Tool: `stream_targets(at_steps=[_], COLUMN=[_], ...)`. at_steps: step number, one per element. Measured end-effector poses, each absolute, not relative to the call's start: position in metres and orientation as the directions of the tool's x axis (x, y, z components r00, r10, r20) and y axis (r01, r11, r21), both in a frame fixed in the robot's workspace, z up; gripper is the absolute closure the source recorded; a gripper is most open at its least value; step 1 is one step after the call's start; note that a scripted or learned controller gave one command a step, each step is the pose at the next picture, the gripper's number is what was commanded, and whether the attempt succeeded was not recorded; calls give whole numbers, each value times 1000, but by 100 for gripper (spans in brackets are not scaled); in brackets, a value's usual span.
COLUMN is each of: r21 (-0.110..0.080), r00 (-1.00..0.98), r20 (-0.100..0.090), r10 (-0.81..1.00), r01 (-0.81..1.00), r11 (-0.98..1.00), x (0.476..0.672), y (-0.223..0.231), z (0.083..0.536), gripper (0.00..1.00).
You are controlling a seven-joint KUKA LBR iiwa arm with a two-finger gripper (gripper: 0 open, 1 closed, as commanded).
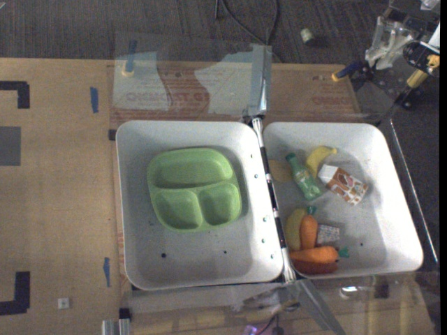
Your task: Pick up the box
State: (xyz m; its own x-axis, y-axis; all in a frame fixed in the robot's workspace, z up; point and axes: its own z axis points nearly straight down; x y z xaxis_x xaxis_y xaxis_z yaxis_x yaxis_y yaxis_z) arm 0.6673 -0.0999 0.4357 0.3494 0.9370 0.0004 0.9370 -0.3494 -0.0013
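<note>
The box [343,185] is a small white carton with an orange-red print. It lies tilted on the floor of the right bin [391,187], in its upper middle. A yellow banana-like piece [320,158] touches its upper left corner, and a green bottle [303,176] lies just to its left. Bare bin floor surrounds the box on its right and lower sides.
Lower in the right bin lie a yellow fruit [295,227], two carrots [309,232] [316,257] and a small speckled packet [328,234]. The left bin [133,208] holds a green divided plate [195,188]. Clamps and gear [401,30] stand beyond the bench at top right.
</note>
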Motion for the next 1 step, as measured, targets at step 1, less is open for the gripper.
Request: stream_targets(at_steps=[1], r21=[4], r00=[494], r20=[0], r10=[870], r01=[870], r11=[-494], x=[667], y=[-192], z=[436], gripper=[100])
